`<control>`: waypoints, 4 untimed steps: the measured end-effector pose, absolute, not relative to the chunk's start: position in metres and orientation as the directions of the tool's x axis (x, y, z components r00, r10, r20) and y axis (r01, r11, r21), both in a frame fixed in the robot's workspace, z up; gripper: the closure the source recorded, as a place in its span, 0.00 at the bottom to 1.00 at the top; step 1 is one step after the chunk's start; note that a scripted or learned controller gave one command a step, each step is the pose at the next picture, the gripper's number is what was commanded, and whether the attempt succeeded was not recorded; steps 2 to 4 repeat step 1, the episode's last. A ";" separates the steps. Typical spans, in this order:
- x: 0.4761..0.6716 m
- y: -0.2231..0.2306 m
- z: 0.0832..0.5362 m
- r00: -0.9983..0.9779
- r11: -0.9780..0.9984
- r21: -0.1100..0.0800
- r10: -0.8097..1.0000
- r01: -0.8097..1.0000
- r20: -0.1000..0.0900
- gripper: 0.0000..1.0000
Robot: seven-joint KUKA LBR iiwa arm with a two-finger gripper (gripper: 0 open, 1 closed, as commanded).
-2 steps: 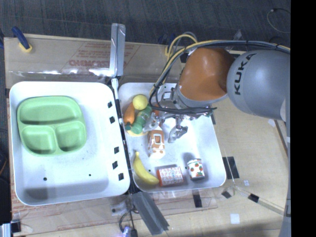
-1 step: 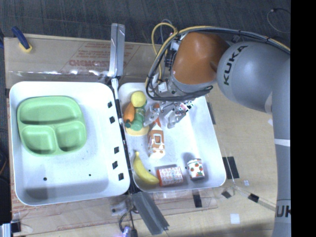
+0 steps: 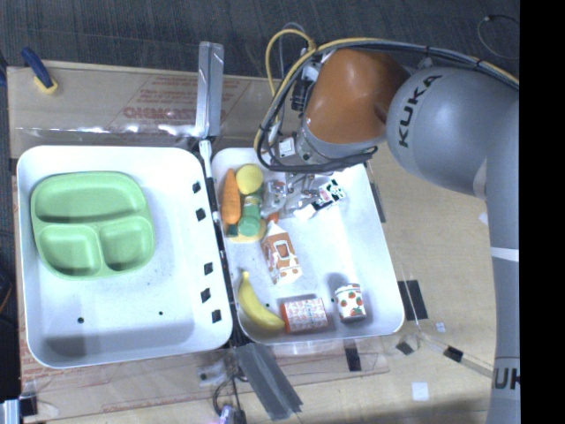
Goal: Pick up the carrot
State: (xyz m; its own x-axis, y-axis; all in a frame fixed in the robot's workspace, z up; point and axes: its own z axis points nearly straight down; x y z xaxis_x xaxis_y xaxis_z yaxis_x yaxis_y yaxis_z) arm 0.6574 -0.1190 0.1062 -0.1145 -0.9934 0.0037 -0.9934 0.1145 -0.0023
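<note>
Wooden bench (image 3: 97, 95) under dark flooring, bearing two shallow white bins side by side, a metal divider post standing where they meet. Left bin (image 3: 168, 316): one green compartment tray (image 3: 91, 222), three sections, resting toward the far left of the bin. Right bin (image 3: 375, 263): taken as landmark for all remaining items. Carrot (image 3: 230, 198): orange, lying lengthwise against the bin's left wall near its far end, not held. Yellow round fruit (image 3: 250, 178): just beside the carrot, toward the bin's far edge. Green item (image 3: 250, 221): touching the carrot's right side, slightly nearer the bin's centre. Small carton (image 3: 281, 256), orange and white: near the middle of the bin. Banana (image 3: 256, 307): along the left wall at the bin's near end. Red patterned box (image 3: 304, 314): just beside the banana, against the near wall. Small printed cup (image 3: 350, 301): beside that box, toward the near right corner. Gripper (image 3: 296, 197): over the bin's far half, right of the carrot and apart from it; whether its fingers are spread or closed cannot be told. Grey arm (image 3: 450, 131) with orange band enters over the bin's far right corner.
</note>
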 end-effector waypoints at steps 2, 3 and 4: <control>0.657 -0.018 0.194 -0.233 0.233 -0.003 -0.973 -0.973 -0.002 1.00; 0.657 -0.018 0.194 -0.233 0.233 -0.003 -0.973 -0.973 -0.002 1.00; 0.657 -0.018 0.194 -0.233 0.233 -0.003 -0.973 -0.973 -0.002 1.00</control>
